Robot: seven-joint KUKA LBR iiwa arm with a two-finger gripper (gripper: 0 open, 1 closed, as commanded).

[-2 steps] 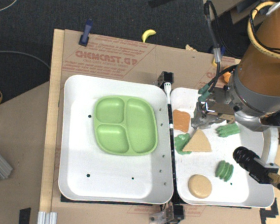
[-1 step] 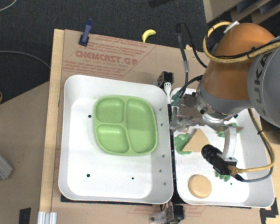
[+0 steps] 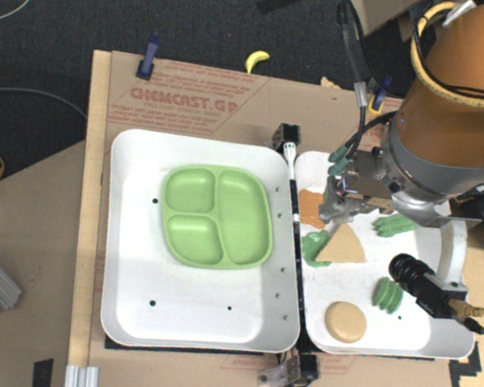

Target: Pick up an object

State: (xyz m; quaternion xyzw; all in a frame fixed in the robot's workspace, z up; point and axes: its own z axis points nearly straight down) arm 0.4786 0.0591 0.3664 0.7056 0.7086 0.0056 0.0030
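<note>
Nearest the camera, well short of the claw (image 3: 339, 212): a round tan disc (image 3: 344, 321), flat on the floor of the right bin (image 3: 404, 338), untouched. A little farther back, on the arm side of the claw, a stubby green toy piece (image 3: 387, 294), also lying free. Then, directly beneath the claw, a tan wedge (image 3: 345, 248), flat on the bin floor, with a small green scrap (image 3: 313, 244) touching its edge on the side away from the arm.

Judged from this: task not yet done, nothing lifted, every piece down in the bin; grasp and lift to come. Wedge the likeliest target, being closest under the claw.

Claw itself low inside the right bin, at or just above the wedge's far corner; contact impossible to confirm. Width of opening: cannot tell, hidden by wrist hardware and the slant of the view. Nothing visibly gripped.

Beside the claw, away from the arm, an orange flat piece (image 3: 309, 209) near the bin wall; on the arm side, another green piece (image 3: 394, 224). Across the divide, the left bin (image 3: 129, 244) with a green divided plate (image 3: 217, 216), well apart from the claw. Farthest back, beyond both bins, a small yellow banana-shaped thing (image 3: 257, 59).
</note>
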